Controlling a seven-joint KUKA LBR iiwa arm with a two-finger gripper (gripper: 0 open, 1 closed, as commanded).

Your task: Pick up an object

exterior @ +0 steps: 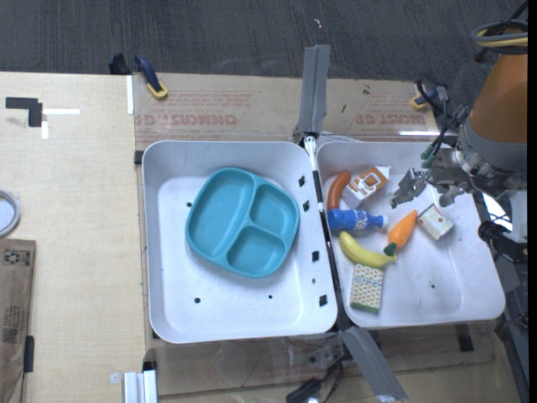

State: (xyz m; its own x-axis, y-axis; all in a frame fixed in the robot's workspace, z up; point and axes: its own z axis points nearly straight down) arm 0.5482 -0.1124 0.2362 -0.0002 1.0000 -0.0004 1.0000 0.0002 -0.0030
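the blue divided plate (242, 222) looked like smooth, slightly glossy plastic. both white bins (164, 250) seemed matt plastic. the bench (67, 191) looked pale wood, with brown cardboard (226, 113) behind, and dark rough carpet (210, 15).

Brightness: pretty well lit overall, even and soft, nothing dim apart from the dark floor at the far side
Light source: looks like it's coming from overhead, can't pin down one lamp
Glare: white bins (159, 250) run a bit hot, the right one is brightest on its near floor
Shadows: faint, soft one hugging the blue plate (242, 222), small ones under the banana (366, 251)
Sharpness: kinda soft and grainy, print on the small boxes isn't readable
Edges: arm (502, 112) at the far right looks slightly smeared
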